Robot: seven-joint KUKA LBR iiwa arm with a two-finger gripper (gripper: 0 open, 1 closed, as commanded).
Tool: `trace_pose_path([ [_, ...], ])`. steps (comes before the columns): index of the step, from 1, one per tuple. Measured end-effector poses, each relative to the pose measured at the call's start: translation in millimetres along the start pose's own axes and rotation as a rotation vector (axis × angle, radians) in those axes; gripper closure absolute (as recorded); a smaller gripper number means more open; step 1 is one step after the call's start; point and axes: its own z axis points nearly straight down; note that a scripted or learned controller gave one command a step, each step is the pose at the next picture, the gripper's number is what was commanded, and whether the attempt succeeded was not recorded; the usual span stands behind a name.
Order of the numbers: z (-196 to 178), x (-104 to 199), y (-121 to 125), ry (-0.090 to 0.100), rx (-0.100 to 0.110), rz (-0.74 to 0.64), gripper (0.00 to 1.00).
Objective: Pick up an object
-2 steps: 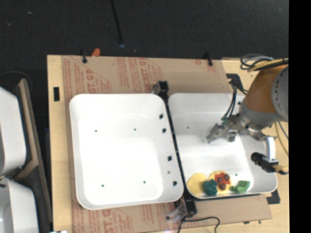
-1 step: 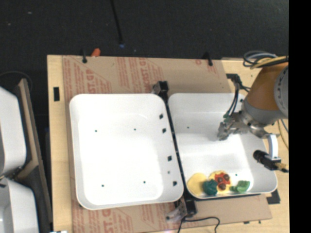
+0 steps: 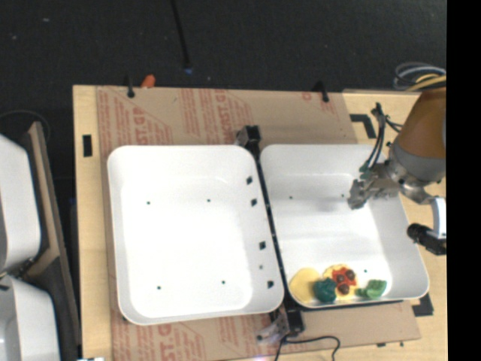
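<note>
Several small objects lie together at the near edge of the right bin [image 3: 316,164]: a pale yellow flat piece [image 3: 304,283], a teal lump [image 3: 325,291], a red piece [image 3: 344,276] and a green piece [image 3: 373,288]. My gripper [image 3: 356,196] hangs over the right part of that bin, well behind the pile, on the grey arm with its orange band [image 3: 427,126]. It is small and dark in the view, and nothing shows between its tips.
The left bin [image 3: 120,201] stands beside the right one, with a black divider [image 3: 263,216] and clips between them. Both rest on a cardboard-covered bench [image 3: 180,115]. Cables run near the front edge [image 3: 301,344].
</note>
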Motion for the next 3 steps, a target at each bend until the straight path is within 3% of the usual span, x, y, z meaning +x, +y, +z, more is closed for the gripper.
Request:
trace_pose_path([
  [2, -89.0, -5.2, -8.4, 0.0, -0.001, -0.001, 1.0],
  [3, -78.7, 48.5, 1.1, 0.002, 0.003, -0.005, 1.0],
])
